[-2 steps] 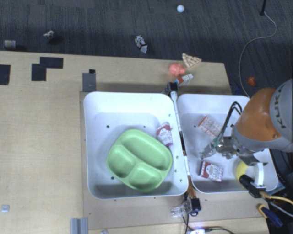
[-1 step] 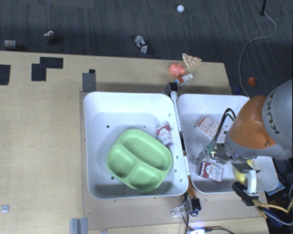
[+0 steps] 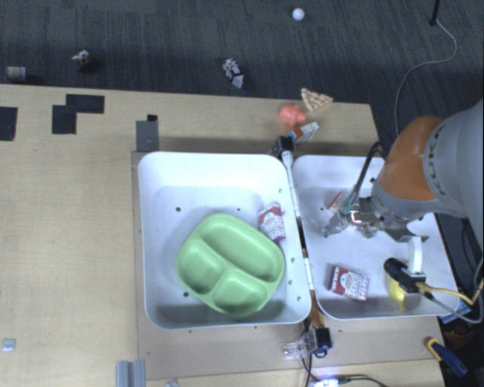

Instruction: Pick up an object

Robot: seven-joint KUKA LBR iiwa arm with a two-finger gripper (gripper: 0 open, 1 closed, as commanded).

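Low in the right bin (image 3: 318,181), near its left wall: the gripper (image 3: 338,224), pointing left at the end of the grey arm (image 3: 461,151), below the orange band (image 3: 408,162). Open or closed: cannot tell from this angle. No thing seen in its grasp.

Just above the gripper, on the bin floor: a thin red sliver (image 3: 333,200), too small to identify.

Below the gripper and apart from it: a red-and-white carton (image 3: 348,282), lying flat toward the bin's front wall. To the right of the carton, near the front right corner: a yellow thing (image 3: 395,296), partly hidden, shape unclear.

Across the shared wall, in the left bin (image 3: 189,189): a small red-and-white packet (image 3: 272,223), close to that wall and touching or just beside the upper right rim of a green plate (image 3: 231,263). Plate divided into three compartments, set in the front half of the bin, nearer the right side.

Beyond the bins, on the bench (image 3: 68,249) near the place where the two back corners meet: a pink lump (image 3: 292,115), a tan wedge (image 3: 316,99) just beside it, and a small red-and-white scrap (image 3: 305,131) below both.

Farther back, on the dark floor: a white ball (image 3: 298,13).
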